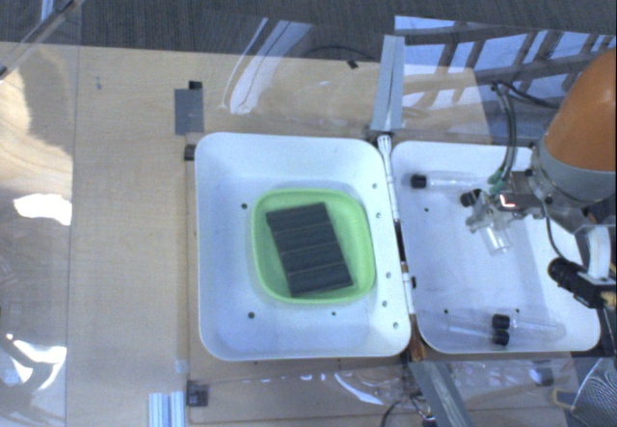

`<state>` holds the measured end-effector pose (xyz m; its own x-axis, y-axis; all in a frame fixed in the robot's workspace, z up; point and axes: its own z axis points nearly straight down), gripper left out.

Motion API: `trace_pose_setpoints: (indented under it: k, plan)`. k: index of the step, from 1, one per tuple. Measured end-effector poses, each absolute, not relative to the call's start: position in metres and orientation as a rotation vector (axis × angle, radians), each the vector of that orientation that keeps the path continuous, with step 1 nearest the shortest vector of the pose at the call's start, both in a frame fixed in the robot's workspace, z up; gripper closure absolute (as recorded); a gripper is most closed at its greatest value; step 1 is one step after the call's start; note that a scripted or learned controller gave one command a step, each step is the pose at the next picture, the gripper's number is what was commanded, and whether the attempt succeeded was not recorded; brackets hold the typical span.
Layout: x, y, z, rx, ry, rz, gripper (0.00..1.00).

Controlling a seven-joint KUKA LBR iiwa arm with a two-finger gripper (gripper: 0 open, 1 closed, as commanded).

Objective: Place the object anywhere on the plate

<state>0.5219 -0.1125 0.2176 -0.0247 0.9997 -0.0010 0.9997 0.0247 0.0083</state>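
Observation:
In the left bin [217, 319] a square green plate [262, 232] carries a dark grey ribbed block [308, 249]. The right bin [439, 252] has two clear tubes with black caps on its floor. One tube [439, 182] rests near the far wall and the other tube [516, 327] lies by the near wall. My gripper [488, 213] reaches in from the right and hangs over the middle of the right bin. A small clear piece [496, 240] shows just below its tip, and whether it is held is unclear.
The grey arm with its orange band [588, 126] covers the right bin's far right corner, with black cables [506, 141] beside it. A metal divider [388, 93] stands behind the gap between the bins. Wooden bench [116, 252] extends to the left.

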Motion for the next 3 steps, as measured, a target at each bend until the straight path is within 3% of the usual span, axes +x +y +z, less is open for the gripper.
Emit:
trace_pose_setpoints:
  k: [1,2,3]
  plan:
    - [0.535,-0.054,0.212,2.114,2.318,0.006,1.00]
    - [0.566,-0.002,0.184,2.006,2.413,0.005,1.00]
    - [0.566,-0.002,0.185,2.006,2.412,0.005,0.00]
